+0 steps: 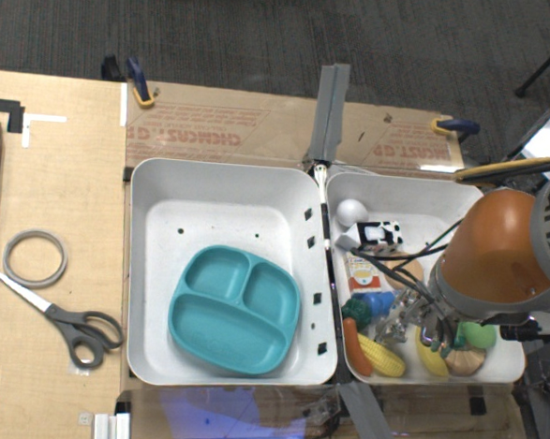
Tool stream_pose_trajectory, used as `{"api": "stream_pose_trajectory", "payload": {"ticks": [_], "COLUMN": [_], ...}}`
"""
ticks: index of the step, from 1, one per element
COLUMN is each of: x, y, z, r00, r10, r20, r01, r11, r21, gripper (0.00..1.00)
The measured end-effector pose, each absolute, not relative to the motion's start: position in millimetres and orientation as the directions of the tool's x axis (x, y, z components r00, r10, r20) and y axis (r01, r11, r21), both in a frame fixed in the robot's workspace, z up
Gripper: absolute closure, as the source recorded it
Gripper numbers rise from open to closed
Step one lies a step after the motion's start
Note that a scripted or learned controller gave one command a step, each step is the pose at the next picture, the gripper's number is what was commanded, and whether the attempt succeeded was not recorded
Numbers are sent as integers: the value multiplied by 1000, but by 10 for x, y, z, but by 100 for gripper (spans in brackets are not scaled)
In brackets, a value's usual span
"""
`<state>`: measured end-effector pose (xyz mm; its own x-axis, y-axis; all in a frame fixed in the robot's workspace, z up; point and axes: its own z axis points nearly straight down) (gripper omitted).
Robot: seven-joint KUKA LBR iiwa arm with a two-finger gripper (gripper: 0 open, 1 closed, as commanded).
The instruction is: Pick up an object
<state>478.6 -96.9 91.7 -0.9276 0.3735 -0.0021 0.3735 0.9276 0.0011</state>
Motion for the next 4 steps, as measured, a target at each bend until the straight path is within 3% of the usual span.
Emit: {"api": "stream_pose_trajectory", "payload": {"ticks": [1, 2, 3, 4], "x": [4945, 4780, 4785, 4857], "y": [-1597, -1461, -1220, -1236], "z": [2286, 931, 915, 970], "r00": [-973, -976, -986, -985], "r10": [233, 217, 169, 170], "r20": [-4, -1, -1, -28], "r01": [233, 217, 169, 171], "r11": [973, 976, 986, 985], "r21": [0, 0, 0, -1], "gripper": [100, 100, 100, 0]}}
